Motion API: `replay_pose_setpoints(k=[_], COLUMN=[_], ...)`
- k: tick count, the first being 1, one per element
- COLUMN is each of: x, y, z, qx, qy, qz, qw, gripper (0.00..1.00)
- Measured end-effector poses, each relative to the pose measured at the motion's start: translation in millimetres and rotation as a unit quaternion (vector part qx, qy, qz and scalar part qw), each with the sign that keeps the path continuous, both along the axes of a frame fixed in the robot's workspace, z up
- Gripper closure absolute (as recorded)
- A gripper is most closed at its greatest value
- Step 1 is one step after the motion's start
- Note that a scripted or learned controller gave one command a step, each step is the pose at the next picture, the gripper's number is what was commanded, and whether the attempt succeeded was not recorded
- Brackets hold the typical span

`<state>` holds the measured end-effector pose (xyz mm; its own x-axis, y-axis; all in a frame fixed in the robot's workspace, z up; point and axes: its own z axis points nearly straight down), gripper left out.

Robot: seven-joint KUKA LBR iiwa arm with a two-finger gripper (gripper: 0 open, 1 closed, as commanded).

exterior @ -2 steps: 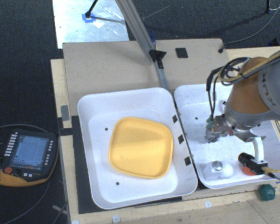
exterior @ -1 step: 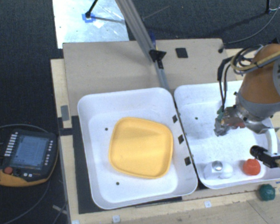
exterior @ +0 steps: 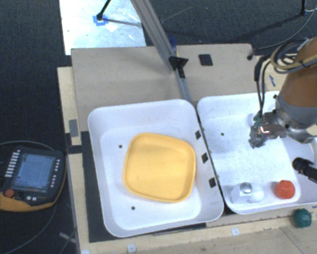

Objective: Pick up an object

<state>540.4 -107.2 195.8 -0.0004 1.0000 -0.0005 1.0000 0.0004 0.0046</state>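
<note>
Overhead, arm (exterior: 305, 90) bent over the right bin (exterior: 227, 145), jaws downward.

A: What is lying in the left shallow white bin (exterior: 104, 173)?

B: A yellow square plastic plate (exterior: 159, 167), lying flat near the middle.

A: And the right shallow white bin (exterior: 225, 128)?

B: The grey arm's two-finger gripper (exterior: 258, 137) is hanging over its right half. A small red rounded object (exterior: 285, 189) and a white and silver object (exterior: 249, 192) are sitting along the near wall, apart. A dark green ball (exterior: 302, 217) is resting outside on the bench.
</note>
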Motion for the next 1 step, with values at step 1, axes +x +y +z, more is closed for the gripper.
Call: replay_pose_setpoints(k=[1], x=[0.0], y=[3.3], z=[62.5], qx=[0.0], qy=[-0.001], qz=[0.0], qw=[1.0], gripper=[1.0])
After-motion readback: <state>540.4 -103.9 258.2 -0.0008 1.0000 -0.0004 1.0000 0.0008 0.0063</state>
